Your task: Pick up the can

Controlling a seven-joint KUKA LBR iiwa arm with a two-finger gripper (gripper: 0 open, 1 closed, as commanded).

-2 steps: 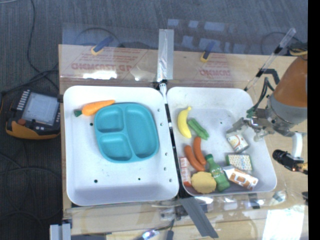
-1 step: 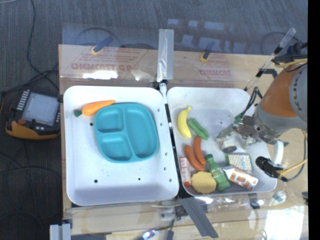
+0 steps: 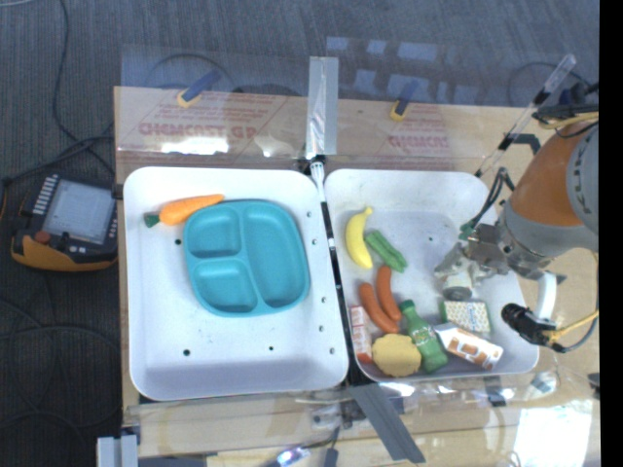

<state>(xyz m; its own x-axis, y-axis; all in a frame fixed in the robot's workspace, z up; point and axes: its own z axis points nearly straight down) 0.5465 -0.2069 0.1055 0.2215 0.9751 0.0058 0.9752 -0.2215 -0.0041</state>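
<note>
Count: 2 white bins [image 3: 146,358], 1 blue tray [image 3: 245,256], 1 carrot [image 3: 190,207], 1 banana [image 3: 359,236], 1 green bottle [image 3: 423,337], 1 can [image 3: 457,294].

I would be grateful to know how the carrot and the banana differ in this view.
The carrot is orange with a green end; the banana is yellow. The carrot lies crosswise in the left bin, beside the blue tray; the banana lies lengthwise in the right bin, beside a green vegetable. Both lie flat on a bin floor.
</note>
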